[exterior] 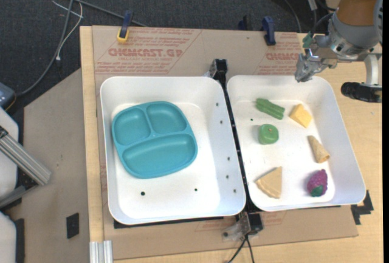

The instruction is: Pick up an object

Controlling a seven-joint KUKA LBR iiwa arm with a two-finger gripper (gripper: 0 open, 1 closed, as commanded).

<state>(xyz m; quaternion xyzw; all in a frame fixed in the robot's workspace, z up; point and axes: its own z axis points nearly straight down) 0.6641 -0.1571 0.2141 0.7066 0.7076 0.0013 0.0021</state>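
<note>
The gripper [304, 72] hangs over the right bin's [340, 134] far rim, at 12 o'clock from the cheese [300, 115]; whether its jaws are spread cannot be told.

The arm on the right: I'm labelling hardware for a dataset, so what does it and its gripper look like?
The arm is a rounded grey body with a broad orange band above the wrist. Below it sits a small grey metallic gripper with dark detailing. Dark cables run behind the arm.

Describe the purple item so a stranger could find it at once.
Look at the right-hand white bin, then its near right corner. There sits a bunch of grapes, the only purple, knobbly piece, with a bit of green at its base; the tan cone lies just beyond it.
</note>
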